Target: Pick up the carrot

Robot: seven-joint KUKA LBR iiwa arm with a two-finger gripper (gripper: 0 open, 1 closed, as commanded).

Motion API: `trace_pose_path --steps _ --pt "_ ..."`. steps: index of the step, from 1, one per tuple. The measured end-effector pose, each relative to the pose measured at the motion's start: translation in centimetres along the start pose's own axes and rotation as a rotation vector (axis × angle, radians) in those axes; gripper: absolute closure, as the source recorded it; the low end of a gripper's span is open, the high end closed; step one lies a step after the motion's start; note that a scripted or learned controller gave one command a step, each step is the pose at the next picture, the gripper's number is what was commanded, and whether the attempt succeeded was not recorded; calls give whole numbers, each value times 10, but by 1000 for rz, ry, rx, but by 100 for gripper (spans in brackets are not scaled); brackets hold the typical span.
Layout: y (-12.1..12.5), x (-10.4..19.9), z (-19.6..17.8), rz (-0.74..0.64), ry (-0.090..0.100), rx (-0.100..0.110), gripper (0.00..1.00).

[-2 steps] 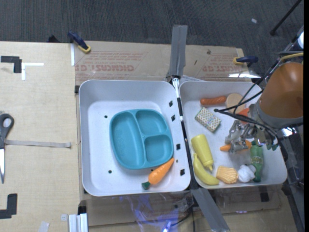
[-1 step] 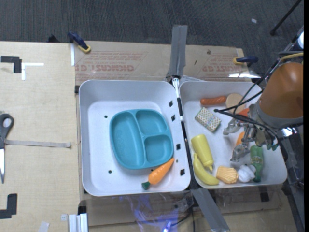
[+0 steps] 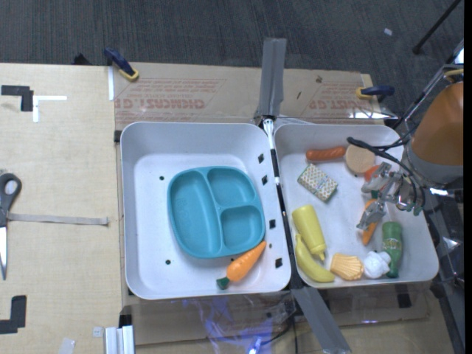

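Gripper (image 3: 375,211), finger state unclear, is seen in right bin; orange plastic carrot (image 3: 245,264) lies far left, angled diagonally w/ green tip lower-left.

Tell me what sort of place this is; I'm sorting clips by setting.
Probably a robotics lab bench: two shallow white bins clamped side by side, toy food such as an orange plastic carrot, and a grey arm with an orange band reaching in.

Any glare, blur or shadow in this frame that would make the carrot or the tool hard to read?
Camera view: even light, soft shadows; the carrot is sharp against the left bin. A bluish glare patch sits below that bin's front rim. The tool is cluttered with cables, its outline hard to read.
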State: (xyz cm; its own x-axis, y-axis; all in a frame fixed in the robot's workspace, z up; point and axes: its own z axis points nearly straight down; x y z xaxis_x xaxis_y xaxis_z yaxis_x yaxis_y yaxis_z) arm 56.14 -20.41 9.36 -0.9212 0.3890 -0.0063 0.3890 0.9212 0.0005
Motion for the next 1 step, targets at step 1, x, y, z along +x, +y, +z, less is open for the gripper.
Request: trace_pose_path --steps 1 --pt "1 -2 -11 -3 -6 0 100"
